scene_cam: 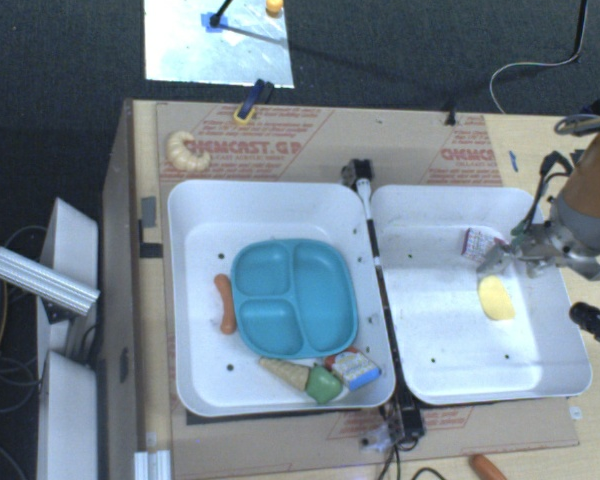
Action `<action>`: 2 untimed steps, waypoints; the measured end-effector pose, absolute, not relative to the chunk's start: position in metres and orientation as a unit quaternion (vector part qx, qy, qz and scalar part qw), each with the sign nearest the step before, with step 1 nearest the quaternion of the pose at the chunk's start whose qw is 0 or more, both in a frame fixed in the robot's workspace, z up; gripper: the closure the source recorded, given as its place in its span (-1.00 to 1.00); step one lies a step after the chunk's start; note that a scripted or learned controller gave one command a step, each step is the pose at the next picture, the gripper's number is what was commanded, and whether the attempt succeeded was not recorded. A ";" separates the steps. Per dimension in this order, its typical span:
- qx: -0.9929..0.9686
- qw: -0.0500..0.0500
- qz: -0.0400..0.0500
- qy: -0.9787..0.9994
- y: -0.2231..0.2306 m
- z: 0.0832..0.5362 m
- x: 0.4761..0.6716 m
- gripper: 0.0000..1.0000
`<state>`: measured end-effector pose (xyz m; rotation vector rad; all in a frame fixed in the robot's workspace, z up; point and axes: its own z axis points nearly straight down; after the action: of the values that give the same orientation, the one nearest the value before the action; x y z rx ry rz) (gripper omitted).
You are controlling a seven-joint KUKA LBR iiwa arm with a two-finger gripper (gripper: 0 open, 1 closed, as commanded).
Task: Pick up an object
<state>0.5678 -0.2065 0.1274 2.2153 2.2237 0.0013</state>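
Overhead, the bench [280, 148] stood on dark carpet, its cardboard-brown top printed in red with "CHEMCAST" near the far left and a similar mark, too small to read, at the far right. Two white bins sat on it side by side, edges touching at the middle. The left bin [195, 228] held a blue divided plate [292, 298] in its centre, with an orange sausage-shaped toy [225, 303] just left of the plate and a cluster at the near edge: a cone-shaped piece [285, 371], a green block [323, 385] and a small blue-and-red packet [358, 368] whose print could not be read. The right bin [450, 368] held a yellow lemon-like object [496, 298] toward its right side and a small purplish wrapper [477, 241] just beyond it, print illegible. The arm [590, 193] reached in over the right bin's right rim, and its gripper [515, 253] hung between the wrapper and the yellow object, close above both; whether its fingers were apart or together could not be told. Outside the bins, a cream ridged toy [187, 149] lay at the bench's far left, a blue-and-yellow clip [250, 103] at the far edge, and a shiny sheet [215, 28] on the floor beyond.
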 end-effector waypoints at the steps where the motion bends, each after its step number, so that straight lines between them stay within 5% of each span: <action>1: 0.706 0.000 0.000 0.708 -0.199 0.113 0.548 -1.00; 2: 0.707 0.001 0.000 0.707 -0.207 0.121 0.540 -1.00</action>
<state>0.5399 -0.2067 0.1206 2.2195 2.2214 0.0006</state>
